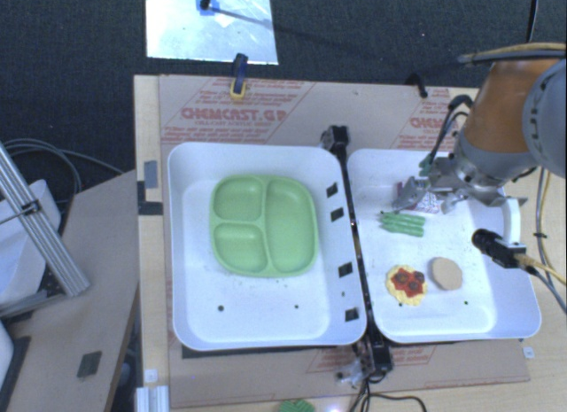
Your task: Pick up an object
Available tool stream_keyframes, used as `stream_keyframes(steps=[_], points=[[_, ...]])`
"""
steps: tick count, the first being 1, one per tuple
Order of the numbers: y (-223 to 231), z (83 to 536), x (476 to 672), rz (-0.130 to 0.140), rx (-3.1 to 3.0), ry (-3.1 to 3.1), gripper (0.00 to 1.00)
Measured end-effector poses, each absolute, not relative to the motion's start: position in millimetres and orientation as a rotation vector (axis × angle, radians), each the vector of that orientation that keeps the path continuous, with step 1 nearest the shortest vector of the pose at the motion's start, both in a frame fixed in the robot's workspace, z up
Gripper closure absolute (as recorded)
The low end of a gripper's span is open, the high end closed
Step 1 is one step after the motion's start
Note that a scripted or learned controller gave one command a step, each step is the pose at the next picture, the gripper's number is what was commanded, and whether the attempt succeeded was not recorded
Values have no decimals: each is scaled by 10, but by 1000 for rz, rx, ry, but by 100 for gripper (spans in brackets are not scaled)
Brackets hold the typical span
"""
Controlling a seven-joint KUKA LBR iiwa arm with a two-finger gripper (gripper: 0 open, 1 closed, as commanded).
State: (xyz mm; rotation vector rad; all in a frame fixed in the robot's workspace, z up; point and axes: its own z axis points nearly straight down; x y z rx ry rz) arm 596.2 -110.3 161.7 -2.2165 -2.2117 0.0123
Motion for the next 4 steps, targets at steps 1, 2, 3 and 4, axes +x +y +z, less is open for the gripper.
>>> stream_keyframes(steps=[1,2,3,4], points=[[-1369,844,6429,-6,-2224,-2229,0],[-1344,1052,6475,-25,-2230,-2238,100],[-1344,1041,6469,-23,-2229,-2237,0],[-1179,911,6726,-3,-2226,-2236,0]])
